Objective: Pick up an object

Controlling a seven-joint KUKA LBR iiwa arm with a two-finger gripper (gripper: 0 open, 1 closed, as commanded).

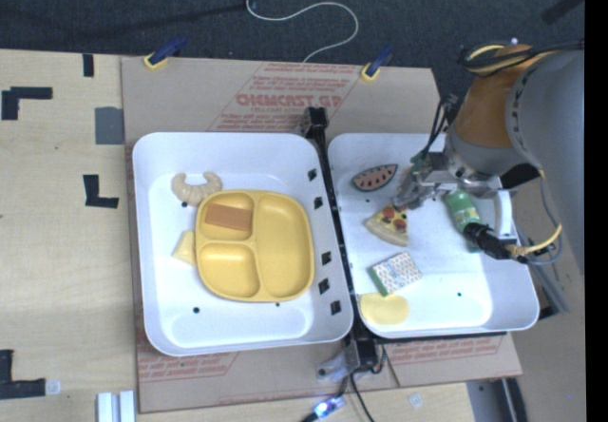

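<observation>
The right bin holds a pizza slice, a watermelon slice, a green bottle, a checkered packet and a pale yellow disc. My gripper hangs low over this bin, just up and right of the pizza slice and left of the green bottle. Nothing is visibly held in it. The arm's orange band rises behind it.
In the left bin lies a yellow divided plate with a brown toast in one compartment. A croissant and a cheese wedge rest beside the plate. A black divider separates the bins.
</observation>
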